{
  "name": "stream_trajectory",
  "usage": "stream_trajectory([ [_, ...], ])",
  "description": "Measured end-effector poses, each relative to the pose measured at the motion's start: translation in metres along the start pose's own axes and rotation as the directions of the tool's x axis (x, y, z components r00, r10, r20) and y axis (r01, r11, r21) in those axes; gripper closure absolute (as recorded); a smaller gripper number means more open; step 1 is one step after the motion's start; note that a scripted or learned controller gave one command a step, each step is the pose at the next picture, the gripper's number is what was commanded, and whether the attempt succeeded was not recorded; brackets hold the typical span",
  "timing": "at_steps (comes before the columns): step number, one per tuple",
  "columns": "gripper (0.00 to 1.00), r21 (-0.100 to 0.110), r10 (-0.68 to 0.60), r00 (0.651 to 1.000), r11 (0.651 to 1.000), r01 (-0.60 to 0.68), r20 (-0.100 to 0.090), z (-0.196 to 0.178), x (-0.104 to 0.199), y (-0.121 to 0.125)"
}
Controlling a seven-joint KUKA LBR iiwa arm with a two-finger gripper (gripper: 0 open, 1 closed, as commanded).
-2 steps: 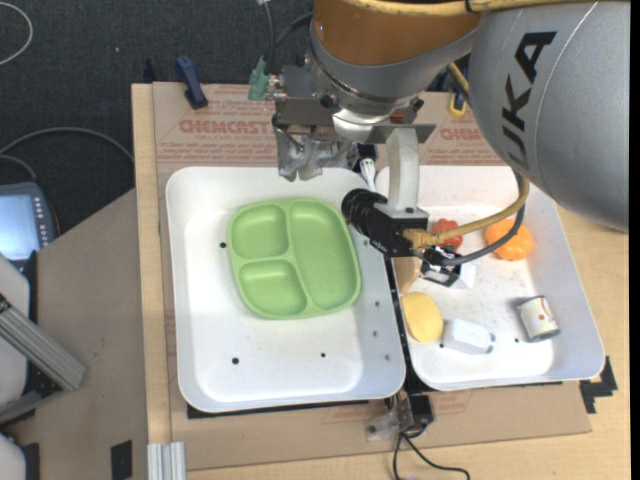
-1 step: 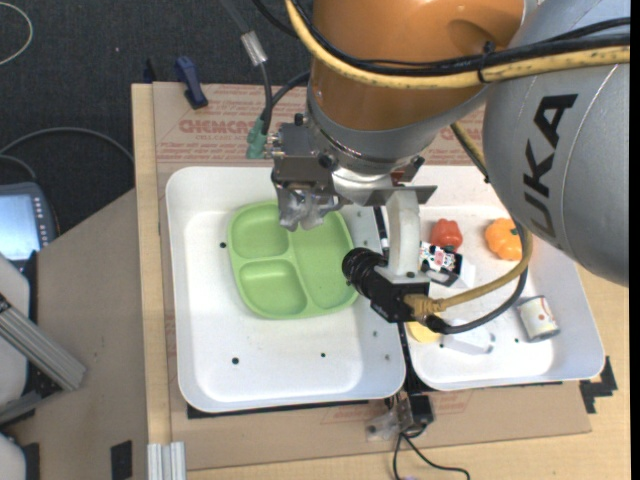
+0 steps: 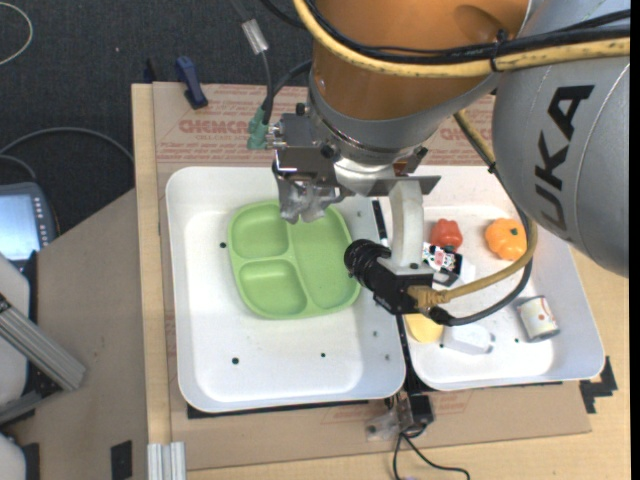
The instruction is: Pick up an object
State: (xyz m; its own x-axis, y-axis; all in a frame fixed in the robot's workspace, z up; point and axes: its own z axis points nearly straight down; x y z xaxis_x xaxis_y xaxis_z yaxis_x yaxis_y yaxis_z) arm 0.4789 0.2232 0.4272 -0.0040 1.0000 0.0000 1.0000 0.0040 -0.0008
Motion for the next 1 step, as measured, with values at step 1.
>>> stream_trajectory([
  [1, 1.0, -0.009, 0.012, 1.0, 1.0, -0.012, -0.001, -0.042, -0.087, 0.001],
])
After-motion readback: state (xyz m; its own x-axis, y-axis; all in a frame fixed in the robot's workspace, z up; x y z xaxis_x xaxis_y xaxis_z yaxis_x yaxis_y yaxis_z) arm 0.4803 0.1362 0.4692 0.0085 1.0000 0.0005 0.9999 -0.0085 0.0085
